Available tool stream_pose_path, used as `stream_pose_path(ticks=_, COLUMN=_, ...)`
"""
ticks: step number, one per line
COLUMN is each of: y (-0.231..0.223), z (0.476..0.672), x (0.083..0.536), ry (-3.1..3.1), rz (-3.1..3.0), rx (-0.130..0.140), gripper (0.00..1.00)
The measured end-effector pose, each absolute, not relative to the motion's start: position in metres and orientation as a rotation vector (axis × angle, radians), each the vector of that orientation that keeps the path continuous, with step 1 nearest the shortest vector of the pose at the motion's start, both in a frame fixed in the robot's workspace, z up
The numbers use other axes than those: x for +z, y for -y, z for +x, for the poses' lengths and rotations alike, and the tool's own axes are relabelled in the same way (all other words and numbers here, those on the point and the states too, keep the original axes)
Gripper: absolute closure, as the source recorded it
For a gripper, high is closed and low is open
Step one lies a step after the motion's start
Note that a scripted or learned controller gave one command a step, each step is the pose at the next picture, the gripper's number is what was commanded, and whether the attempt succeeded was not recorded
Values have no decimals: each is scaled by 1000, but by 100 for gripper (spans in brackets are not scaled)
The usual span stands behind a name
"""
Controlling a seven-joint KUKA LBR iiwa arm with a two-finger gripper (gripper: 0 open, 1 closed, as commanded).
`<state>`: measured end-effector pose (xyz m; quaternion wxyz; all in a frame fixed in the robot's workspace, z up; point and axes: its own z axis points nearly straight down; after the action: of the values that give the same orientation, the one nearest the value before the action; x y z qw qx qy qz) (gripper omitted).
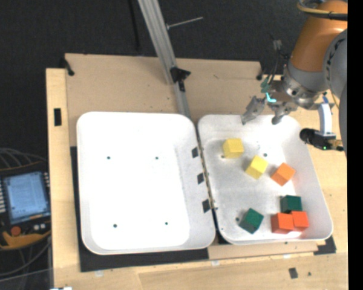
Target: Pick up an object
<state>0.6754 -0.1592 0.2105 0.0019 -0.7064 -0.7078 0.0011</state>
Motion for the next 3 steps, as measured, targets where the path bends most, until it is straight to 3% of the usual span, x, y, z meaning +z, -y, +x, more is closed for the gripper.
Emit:
stream_pose_path(ticks=1, y=160, z=676, x=214, ry=2228, rz=-2218, rx=4, gripper=0)
stream_pose_path(ticks=3, y=163, z=676, x=100, ry=2226, rz=-2218, rx=5, gripper=0)
